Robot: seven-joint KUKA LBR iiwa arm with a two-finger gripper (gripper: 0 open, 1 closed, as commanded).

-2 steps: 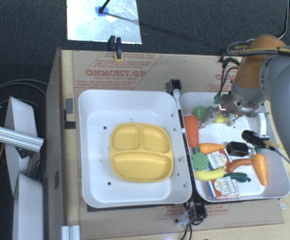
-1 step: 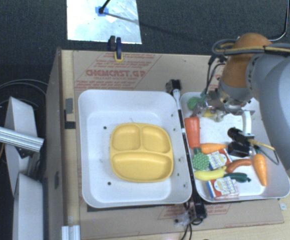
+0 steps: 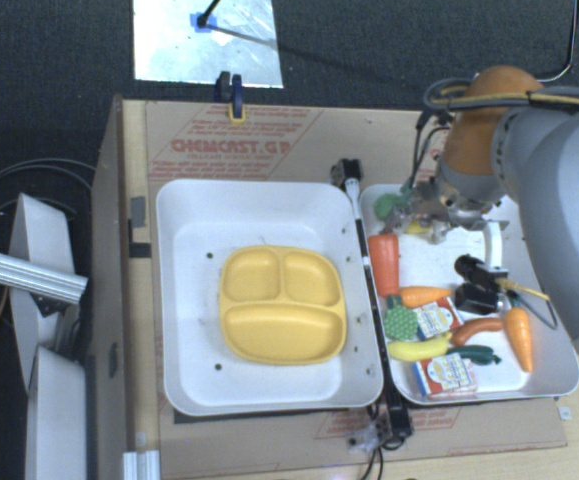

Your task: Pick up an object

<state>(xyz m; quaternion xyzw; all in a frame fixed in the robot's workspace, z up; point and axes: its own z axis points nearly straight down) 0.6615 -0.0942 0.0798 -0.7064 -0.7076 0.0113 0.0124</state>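
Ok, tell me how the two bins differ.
The left bin holds a single thing, a yellow divided plate; the right bin is crowded with toy food: carrots, a banana, small cartons. The arm reaches over the right bin's far end, while nothing hangs above the left bin. Both bins are shallow, white and sit side by side on the same cardboard.

This was a robot lab or test workshop. A bench [image 3: 119, 268] topped with printed cardboard [image 3: 231, 146] stood on dark carpet [image 3: 49, 58], bearing two white bins [image 3: 184, 268] clipped together. Loose black cables [image 3: 9, 183] lay on the floor beside aluminium bars [image 3: 29, 276], and a grey industrial arm [image 3: 559, 178] reached over toy food [image 3: 439, 323] from the right.
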